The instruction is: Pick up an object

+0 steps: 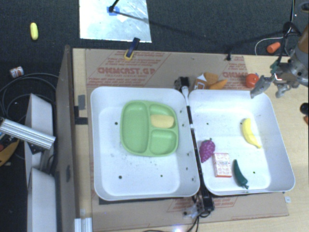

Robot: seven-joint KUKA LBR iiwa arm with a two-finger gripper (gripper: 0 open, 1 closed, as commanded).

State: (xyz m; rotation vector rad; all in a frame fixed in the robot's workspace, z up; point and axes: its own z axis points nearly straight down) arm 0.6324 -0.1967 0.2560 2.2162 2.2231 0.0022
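In the right bin (227, 111) lie a yellow banana (250, 132), a purple bunch of grapes (207, 149), a small red-and-white box (222, 164) and a dark green vegetable (239, 173). The left bin (108, 129) holds a green divided plate (147, 128) with a yellow item (162, 121) in its upper right compartment. My gripper (270, 87) hangs above the right bin's far right corner, well above and to the right of the banana. Its two fingers stand apart with nothing between them.
Behind the bins, on the cardboard, sit an orange object (212, 81) and a red-orange ball (251, 79). A black clip (183, 83) sits at the joint between the bins. A foil sheet (115, 12) lies on the dark floor beyond.
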